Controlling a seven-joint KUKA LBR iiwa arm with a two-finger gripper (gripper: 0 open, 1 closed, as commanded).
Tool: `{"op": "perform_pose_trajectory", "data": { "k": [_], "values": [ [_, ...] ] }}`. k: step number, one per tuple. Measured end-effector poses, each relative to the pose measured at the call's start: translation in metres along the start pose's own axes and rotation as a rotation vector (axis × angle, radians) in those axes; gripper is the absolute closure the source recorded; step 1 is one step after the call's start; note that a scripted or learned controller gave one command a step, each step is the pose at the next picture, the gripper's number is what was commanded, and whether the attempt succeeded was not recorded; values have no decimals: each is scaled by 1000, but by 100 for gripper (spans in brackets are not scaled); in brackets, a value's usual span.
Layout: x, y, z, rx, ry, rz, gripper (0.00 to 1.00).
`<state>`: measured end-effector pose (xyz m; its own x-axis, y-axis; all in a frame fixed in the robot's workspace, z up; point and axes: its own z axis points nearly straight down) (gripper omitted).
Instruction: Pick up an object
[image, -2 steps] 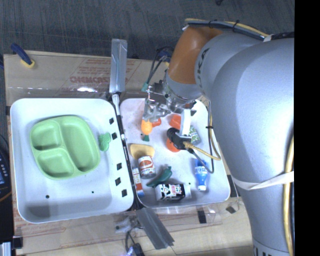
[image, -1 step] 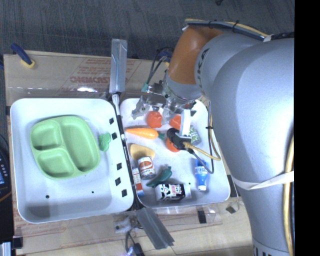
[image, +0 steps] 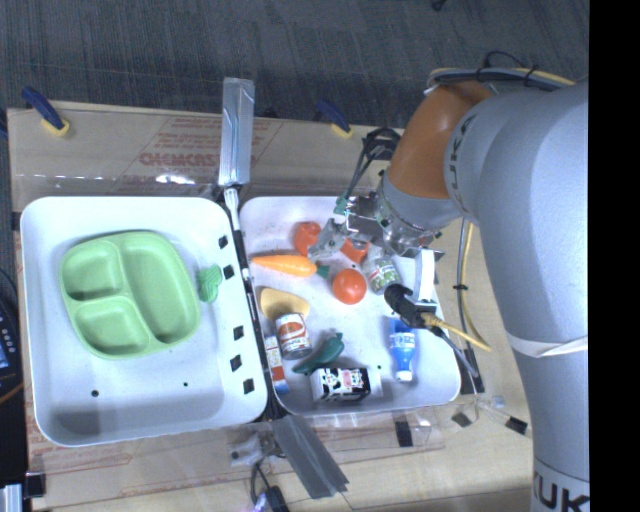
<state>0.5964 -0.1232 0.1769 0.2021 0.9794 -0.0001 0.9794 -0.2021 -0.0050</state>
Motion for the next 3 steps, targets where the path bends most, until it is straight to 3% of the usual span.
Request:
{"op": "perform_pose_trajectory", "data": {
  "k": [1,2,3],
  "values": [
    [26,33,76,-19,3,-139,0],
    [10,-4,85,-1,0,-206,0],
    [10,-4,76,1,0,-210,100]
  ]
}}
